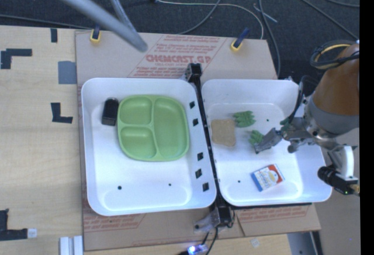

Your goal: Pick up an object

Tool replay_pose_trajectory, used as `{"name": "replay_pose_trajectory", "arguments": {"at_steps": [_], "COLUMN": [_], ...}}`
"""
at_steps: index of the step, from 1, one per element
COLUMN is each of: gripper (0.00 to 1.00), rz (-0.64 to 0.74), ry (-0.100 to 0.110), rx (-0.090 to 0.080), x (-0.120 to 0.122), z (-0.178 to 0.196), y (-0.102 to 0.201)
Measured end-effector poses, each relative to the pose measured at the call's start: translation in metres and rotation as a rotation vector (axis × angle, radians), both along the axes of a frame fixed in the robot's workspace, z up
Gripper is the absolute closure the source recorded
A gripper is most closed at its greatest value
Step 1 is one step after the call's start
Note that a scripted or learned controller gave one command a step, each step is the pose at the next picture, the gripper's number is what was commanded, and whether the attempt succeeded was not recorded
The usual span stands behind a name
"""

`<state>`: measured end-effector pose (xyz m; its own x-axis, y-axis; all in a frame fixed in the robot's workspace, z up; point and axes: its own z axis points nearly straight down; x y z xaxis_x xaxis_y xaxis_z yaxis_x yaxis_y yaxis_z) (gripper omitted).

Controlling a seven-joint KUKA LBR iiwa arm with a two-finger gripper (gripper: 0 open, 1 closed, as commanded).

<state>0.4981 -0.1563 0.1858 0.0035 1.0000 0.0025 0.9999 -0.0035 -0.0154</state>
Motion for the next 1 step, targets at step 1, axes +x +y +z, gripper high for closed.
{"name": "replay_pose_trajectory", "arguments": {"at_steps": [1], "gripper": [0.0], "rz": [0.004], "ry": [-0.013], "rx": [-0.002], "x": [0.0033], "z": [0.0068], "y": [0.0004]}}
